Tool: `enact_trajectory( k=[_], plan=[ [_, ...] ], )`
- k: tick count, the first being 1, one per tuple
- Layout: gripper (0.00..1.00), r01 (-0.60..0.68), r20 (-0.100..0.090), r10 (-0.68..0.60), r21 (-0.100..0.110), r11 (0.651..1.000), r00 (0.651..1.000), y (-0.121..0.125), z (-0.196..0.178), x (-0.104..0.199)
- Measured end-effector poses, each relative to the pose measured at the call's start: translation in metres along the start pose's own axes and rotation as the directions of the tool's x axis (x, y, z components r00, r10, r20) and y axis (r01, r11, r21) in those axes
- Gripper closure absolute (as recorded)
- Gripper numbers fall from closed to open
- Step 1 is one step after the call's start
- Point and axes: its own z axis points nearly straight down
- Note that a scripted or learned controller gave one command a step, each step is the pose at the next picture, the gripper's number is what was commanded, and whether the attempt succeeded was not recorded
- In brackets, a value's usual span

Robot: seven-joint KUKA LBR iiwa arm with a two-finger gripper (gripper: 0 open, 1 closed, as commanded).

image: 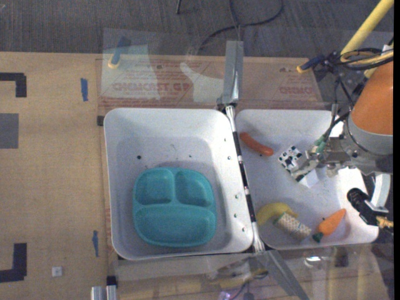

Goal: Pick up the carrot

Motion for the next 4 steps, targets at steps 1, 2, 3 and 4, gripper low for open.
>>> enact_trajectory(
  k=[1,2,3,4],
  plan=[
    [0.0,-0.075,0.001,0.075,-0.001,0.997,0.997,-0.038,0.089,-0.042],
    [0.0,-0.045,0.002,0.045,-0.003,0.999,0.999,-0.038,0.011,-0.057],
    [0.0,0.169,0.004,-0.169,-0.01,0.986,0.986,-0.035,0.12,-0.077],
    [1.0,0.162,0.012,-0.162,-0.015,0.987,0.987,-0.035,0.109,-0.081]
  ],
)
